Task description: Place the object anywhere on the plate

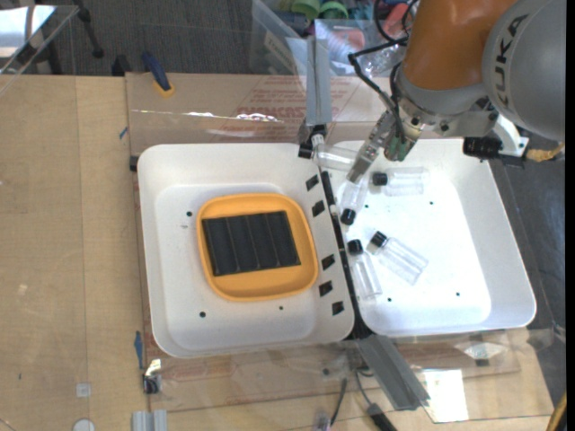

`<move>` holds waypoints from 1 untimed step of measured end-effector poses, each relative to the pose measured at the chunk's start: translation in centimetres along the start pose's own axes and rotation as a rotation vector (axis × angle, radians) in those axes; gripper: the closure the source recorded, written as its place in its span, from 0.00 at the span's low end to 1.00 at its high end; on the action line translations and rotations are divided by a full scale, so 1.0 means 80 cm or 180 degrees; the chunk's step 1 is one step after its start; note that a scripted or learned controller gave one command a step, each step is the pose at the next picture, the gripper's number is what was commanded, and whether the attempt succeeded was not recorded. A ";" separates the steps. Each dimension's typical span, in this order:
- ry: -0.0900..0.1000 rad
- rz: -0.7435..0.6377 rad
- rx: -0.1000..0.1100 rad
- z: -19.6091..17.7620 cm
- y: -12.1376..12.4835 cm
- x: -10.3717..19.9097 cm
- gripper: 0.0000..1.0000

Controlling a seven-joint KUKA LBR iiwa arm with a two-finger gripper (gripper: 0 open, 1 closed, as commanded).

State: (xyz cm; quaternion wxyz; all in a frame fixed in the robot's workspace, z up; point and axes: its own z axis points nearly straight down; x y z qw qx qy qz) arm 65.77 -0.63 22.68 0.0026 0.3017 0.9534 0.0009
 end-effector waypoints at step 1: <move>0.0000 -0.0058 -0.0001 -0.027 0.013 0.007 1.00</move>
